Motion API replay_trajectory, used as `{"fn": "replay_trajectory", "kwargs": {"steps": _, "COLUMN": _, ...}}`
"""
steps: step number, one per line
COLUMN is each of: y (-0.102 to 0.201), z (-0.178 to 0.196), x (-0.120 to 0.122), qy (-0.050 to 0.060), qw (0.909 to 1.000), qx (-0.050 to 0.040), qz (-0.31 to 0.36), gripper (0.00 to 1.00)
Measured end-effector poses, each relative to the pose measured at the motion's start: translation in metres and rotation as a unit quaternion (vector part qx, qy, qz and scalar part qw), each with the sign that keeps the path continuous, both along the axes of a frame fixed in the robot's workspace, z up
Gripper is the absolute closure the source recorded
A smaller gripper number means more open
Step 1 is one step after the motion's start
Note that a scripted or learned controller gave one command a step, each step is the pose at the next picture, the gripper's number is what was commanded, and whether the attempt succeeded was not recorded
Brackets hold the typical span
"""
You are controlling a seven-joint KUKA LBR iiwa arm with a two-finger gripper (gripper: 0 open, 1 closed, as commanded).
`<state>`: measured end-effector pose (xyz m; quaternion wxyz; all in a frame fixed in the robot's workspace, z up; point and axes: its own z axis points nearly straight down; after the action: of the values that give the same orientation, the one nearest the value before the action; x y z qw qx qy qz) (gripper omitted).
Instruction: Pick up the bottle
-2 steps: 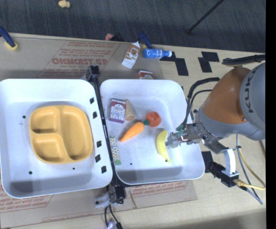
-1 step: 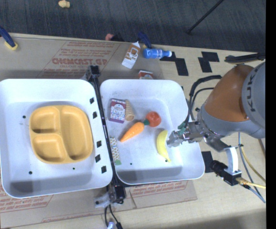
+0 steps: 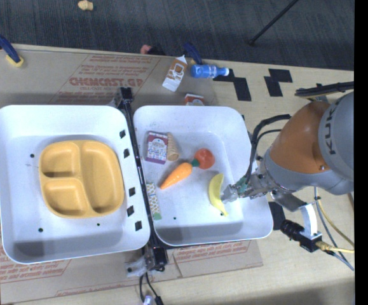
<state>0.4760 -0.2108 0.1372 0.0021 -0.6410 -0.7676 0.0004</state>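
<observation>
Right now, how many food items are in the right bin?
3: a carrot near the middle, a tomato just right of it, and a banana by the gripper. The packets aren't counted.

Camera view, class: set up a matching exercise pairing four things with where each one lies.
Things:
1. yellow tray
2. blue bottle
3. carrot
4. banana

Places:
A. middle of the right bin
B. on the bench beyond both bins
C. in the left bin
D. in the right bin, beside the gripper

Pairs: 1-C, 2-B, 3-A, 4-D
</observation>
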Motion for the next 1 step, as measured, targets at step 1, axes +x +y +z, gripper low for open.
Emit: {"fn": "replay_trajectory", "kwargs": {"steps": 1, "y": 0.0001, "z": 0.01, "x": 0.0005, "qy": 0.001, "qw": 1.0, "qx": 0.0003, "qz": 0.002, "gripper": 1.0}}
